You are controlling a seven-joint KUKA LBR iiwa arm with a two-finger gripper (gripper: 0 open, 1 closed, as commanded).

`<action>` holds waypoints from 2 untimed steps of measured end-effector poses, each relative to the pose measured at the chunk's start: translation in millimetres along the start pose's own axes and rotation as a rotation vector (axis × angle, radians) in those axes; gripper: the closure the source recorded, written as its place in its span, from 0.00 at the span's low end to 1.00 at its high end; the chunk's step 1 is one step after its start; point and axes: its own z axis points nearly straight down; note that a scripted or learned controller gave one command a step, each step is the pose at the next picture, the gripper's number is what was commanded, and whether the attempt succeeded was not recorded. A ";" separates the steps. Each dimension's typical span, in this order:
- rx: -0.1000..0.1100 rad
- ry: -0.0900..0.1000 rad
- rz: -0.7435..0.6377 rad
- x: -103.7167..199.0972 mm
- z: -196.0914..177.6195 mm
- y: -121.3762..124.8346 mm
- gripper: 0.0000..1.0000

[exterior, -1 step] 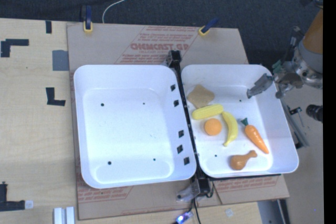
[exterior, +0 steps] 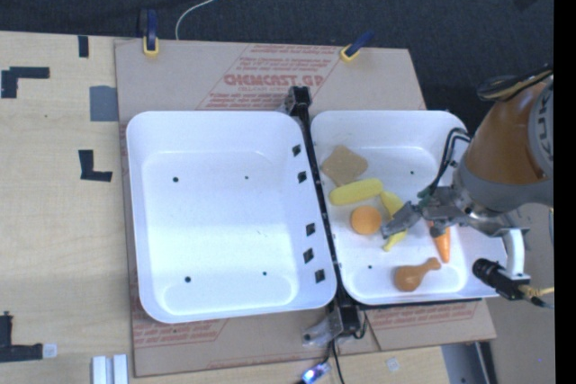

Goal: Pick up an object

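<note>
My gripper (exterior: 402, 222) reaches from the right into the right bin (exterior: 396, 129), low over its middle. It sits on top of a small yellow piece (exterior: 391, 203), which pokes out above and below it. Just to its left lies an orange ball (exterior: 364, 220). A yellow corn-like piece (exterior: 355, 192) and a tan flat piece (exterior: 344, 164) lie further up and left. An orange carrot (exterior: 442, 244) lies under the wrist, and a brown drumstick (exterior: 414, 275) rests near the bin's front wall.
The left bin (exterior: 144, 193) adjoins the right one along a black divider with clips (exterior: 311, 193). Both stand on a cardboard sheet (exterior: 261, 72). The arm's grey and orange body (exterior: 508, 157) overhangs the right bin's right wall.
</note>
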 end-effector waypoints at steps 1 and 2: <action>-0.016 -0.007 -0.005 61.2 46.3 51.5 0.00; -0.016 -0.008 -0.001 58.3 34.5 50.4 1.00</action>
